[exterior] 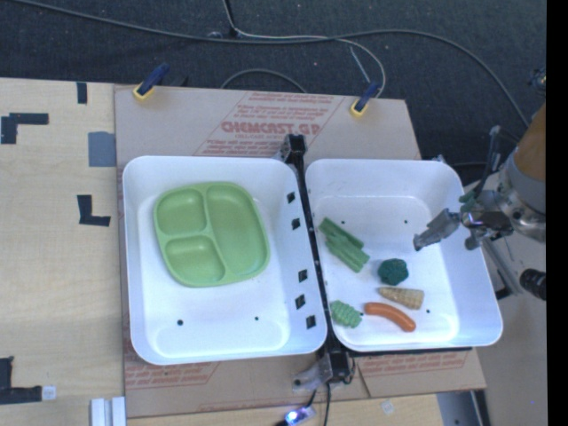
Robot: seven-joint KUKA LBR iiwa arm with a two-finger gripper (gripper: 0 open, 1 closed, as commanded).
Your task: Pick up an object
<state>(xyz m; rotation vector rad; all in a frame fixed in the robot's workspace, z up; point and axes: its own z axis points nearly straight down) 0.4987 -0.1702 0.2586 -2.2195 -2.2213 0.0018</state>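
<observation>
Five small objects are lying in the right bin (404, 183). A green ridged piece (343, 243) is resting at a slant near the divider. A dark green broccoli-like lump (393, 271) is sitting near the bin's middle, with a pale corn cob (401, 296) just below it and an orange carrot-shaped item (390, 316) lying just beside the cob, nearer the front wall. A small light green piece (346, 314) is sitting at the front left corner. The end effector (441, 229) is hanging over the right part of this bin, apart from every object and pinching nothing; whether its fingers are spread cannot be told. The left bin (213, 334) is carrying a green divided plate (211, 232). Both bins are resting on a cardboard sheet (266, 118) on the counter (53, 309).
</observation>
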